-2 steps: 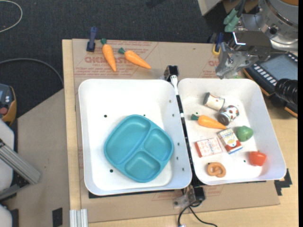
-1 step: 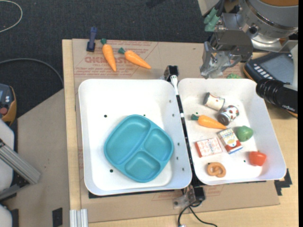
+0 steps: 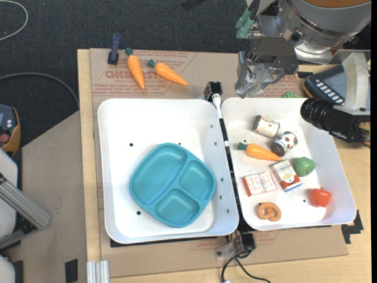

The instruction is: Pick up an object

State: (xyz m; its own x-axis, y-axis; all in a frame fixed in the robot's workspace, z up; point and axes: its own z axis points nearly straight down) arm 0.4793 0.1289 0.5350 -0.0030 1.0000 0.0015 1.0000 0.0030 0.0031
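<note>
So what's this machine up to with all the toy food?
The robot arm's gripper hangs above the far edge of the right bin, holding nothing. That bin holds toy food, including a carrot, a pretzel and two small cartons. The left bin holds a blue divided tray. Two more carrots lie outside on the cardboard. Nothing is picked up yet.

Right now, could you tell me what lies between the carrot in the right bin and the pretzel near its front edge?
In the camera view, a small red-and-white box lies between the carrot and the pretzel.
</note>
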